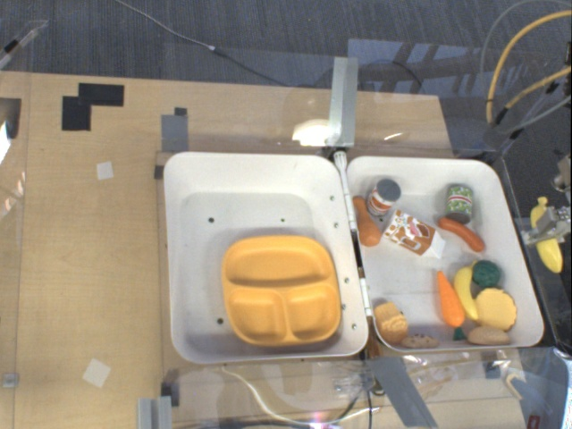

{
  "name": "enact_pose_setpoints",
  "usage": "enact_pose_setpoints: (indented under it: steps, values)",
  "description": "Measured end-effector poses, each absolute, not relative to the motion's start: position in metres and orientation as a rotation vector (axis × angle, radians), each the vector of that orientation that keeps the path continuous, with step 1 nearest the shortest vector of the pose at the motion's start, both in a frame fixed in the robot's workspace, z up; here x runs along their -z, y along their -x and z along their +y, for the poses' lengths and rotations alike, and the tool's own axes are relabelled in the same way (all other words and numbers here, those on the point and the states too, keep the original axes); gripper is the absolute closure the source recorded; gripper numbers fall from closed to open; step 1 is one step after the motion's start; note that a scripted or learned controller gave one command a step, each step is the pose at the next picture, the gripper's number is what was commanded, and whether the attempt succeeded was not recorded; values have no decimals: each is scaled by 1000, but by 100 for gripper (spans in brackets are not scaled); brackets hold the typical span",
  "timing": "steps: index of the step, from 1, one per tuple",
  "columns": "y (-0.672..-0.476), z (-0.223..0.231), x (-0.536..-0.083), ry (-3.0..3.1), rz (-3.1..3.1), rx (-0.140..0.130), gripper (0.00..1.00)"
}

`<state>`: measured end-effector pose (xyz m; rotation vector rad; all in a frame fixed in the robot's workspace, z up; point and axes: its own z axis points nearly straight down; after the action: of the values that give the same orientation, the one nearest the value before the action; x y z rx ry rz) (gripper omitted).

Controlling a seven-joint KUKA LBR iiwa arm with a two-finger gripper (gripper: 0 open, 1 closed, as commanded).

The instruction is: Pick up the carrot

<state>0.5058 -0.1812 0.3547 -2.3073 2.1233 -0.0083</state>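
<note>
Carrot (450,299) lies in the right bin (509,206), near its front edge, touching a yellow banana (464,286) on its right. Same bin: sausage (461,233), green can (459,201), snack packet (410,234), grey-lidded jar (384,197). Left of the carrot, the left bin (192,239) holds a yellow divided tray (281,288). Surface (80,266) is pale wood with black tape marks, under clear sheeting. Dark blue carpet floor (223,16) behind; yellow cable (523,34) far right. Gripper state: can't tell.
</note>
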Motion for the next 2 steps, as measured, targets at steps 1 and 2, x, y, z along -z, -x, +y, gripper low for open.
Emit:
enact_pose_setpoints:
  steps: [1,2]
  values:
    - [-490,-171,-313,2661,1663,4,100]
    - [-490,-171,-313,2661,1663,6,0]
